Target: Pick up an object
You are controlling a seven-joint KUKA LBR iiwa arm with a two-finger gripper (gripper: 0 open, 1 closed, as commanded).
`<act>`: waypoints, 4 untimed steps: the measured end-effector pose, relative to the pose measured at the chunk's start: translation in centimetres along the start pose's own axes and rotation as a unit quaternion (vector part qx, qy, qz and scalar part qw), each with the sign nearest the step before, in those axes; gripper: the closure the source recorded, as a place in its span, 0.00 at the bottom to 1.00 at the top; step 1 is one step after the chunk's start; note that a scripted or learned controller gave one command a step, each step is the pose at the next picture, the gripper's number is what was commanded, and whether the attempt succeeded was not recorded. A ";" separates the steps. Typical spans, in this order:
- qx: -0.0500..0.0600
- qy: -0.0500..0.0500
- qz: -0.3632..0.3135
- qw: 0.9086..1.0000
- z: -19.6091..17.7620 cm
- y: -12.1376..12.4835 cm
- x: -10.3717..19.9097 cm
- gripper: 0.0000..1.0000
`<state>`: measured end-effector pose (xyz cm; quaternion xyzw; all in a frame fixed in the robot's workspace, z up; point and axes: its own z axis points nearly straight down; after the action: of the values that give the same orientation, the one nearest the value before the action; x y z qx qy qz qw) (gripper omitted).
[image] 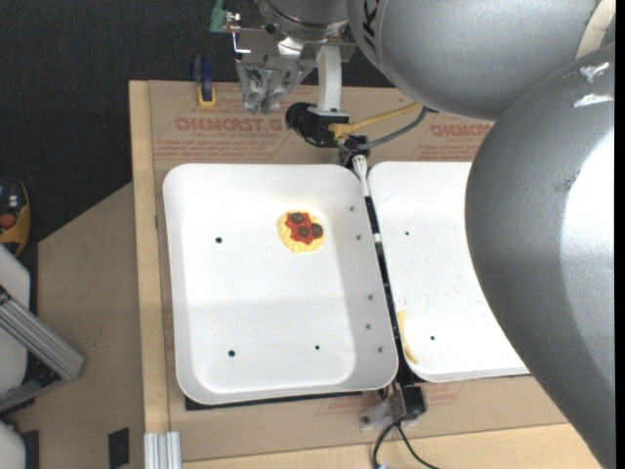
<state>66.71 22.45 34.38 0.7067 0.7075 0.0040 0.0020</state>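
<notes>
Object: a small yellow disc with red blobs (302, 232) lay in the left bin (195, 291) (upper middle).
Gripper (265, 94): hovered beyond the bin's far rim, finger state unreadable.
Obstruction: the arm (508, 115) covered the right bin (430, 262).

grey arm raised, claw (266, 91) hanging downward.

The arm (508, 115) hides most of the right bin (439, 291); a yellow thing (404, 335) peeks out at that bin's left edge, too little showing to identify.
</notes>
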 end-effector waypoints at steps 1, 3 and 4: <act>0.008 -0.003 0.001 1.000 7.5 -0.2 0.0 1.00; 0.009 -0.003 0.001 1.000 7.7 -0.3 0.0 1.00; 0.000 0.000 0.000 1.000 0.7 0.0 0.0 1.00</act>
<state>66.72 22.46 33.71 0.7067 0.7075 0.0040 0.0019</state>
